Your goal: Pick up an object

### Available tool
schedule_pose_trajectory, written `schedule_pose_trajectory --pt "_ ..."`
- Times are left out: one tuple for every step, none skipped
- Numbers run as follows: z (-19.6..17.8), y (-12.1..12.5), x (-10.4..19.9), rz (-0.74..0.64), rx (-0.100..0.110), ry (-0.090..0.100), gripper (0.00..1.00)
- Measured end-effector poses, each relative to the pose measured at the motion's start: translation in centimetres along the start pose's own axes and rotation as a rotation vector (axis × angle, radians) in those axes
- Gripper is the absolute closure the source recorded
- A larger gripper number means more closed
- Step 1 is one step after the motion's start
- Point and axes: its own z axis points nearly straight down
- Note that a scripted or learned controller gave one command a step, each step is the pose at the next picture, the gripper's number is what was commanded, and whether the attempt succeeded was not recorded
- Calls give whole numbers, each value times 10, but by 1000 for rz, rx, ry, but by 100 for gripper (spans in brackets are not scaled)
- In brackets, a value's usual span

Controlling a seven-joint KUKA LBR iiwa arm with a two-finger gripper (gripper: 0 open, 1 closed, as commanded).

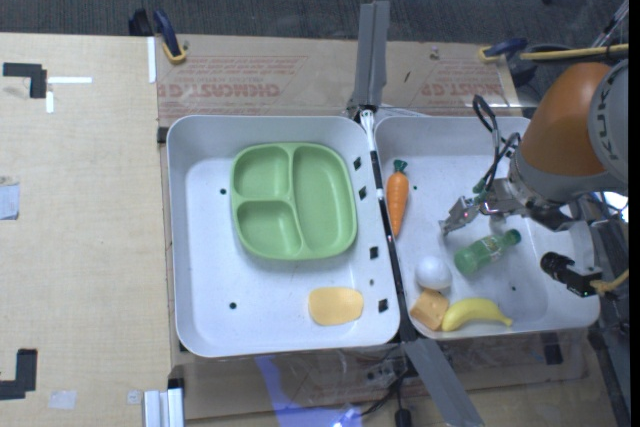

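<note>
In the right bin (440, 155) lie an orange carrot (397, 197), a green bottle (487, 251) on its side, a white ball (433, 271), a yellow banana (476, 315) and a tan wedge (430, 309). My gripper (462, 216) hangs over the middle of this bin, just up and left of the green bottle and right of the carrot. Its metal fingers stand open with nothing between them. The grey arm with its orange band (560, 130) comes in from the right.
The left bin (200, 245) holds a green divided plate (294, 200) and a flat yellow piece (335, 305) near its front wall. A ridge (380, 215) separates the two bins. Cables and a black fitting (565, 273) sit at the right bin's right side.
</note>
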Motion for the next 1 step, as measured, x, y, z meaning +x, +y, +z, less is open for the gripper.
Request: schedule_pose_trajectory --pt "1 -44 31 -70 2 1 0"
